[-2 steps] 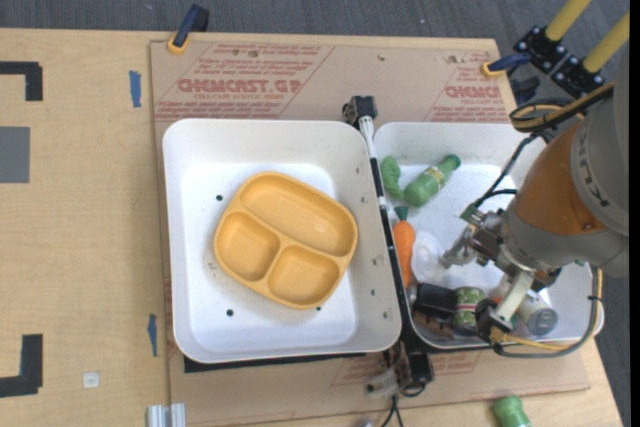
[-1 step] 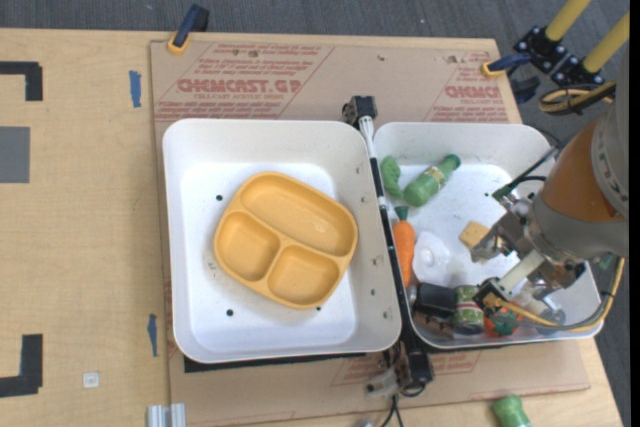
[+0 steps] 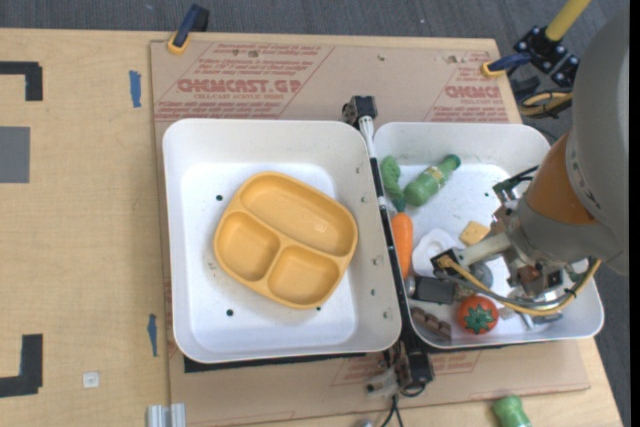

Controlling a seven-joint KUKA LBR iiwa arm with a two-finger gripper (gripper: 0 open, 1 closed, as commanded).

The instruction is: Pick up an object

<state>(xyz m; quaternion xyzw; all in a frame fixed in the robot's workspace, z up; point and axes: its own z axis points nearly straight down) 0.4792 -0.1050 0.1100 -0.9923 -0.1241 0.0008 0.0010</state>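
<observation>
CHEMCAST GP is printed in red on the cardboard sheet (image 3: 250,80) behind the right bin (image 3: 585,320). Gripper (image 3: 520,280) down inside that bin, just beside the tomato (image 3: 478,313); grip impossible to tell.

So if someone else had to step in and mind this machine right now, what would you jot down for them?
Gripper: low in the right bin, among the toys; nothing visibly held.
Things in the right bin: tomato just beside the gripper, carrot along the left wall, green bottle near the top.
Left bin: holds a yellow divided plate.
Done: arm is down in the bin.
Left: grip one object and lift it out.
</observation>
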